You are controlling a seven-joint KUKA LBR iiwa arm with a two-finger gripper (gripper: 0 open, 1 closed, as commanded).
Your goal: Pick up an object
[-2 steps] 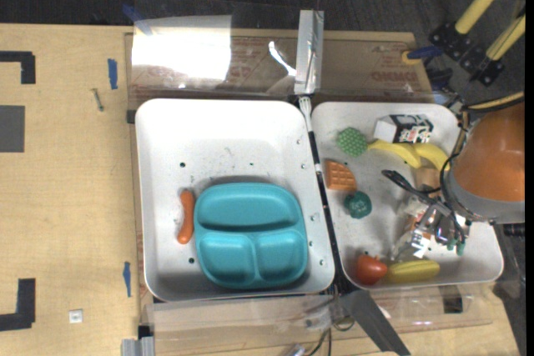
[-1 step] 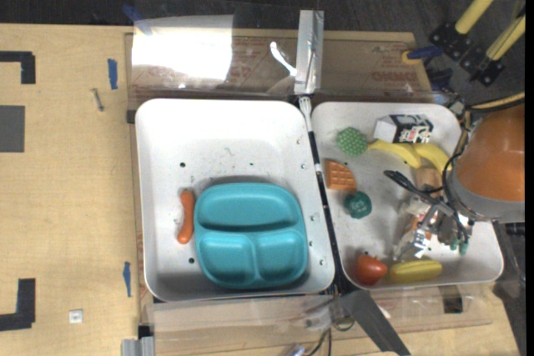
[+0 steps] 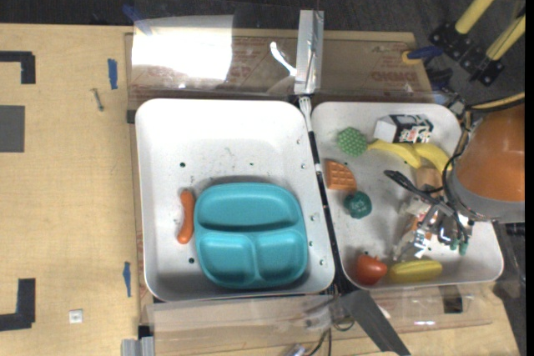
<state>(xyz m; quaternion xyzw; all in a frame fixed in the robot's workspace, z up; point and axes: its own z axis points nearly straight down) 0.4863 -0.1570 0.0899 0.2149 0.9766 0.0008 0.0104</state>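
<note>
Pincer (image 3: 415,236) hangs just above yellow object (image 3: 415,268) (right bin).

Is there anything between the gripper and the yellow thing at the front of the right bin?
Nothing visible. The gripper sits low in the right bin, directly above the yellow object in the view, with the red tomato-like object off to its side.

Two white bins sit side by side: a left bin (image 3: 158,129) and a right bin (image 3: 488,263). The left bin holds two things: one teal divided tray (image 3: 249,234) and one orange carrot (image 3: 185,216). The right bin holds one green spiky ball (image 3: 352,141), one orange waffle (image 3: 340,176), one dark teal ball (image 3: 359,205), one tomato (image 3: 370,268), two yellow bananas (image 3: 413,152) (image 3: 415,268) and one small white carton (image 3: 403,129).
</note>
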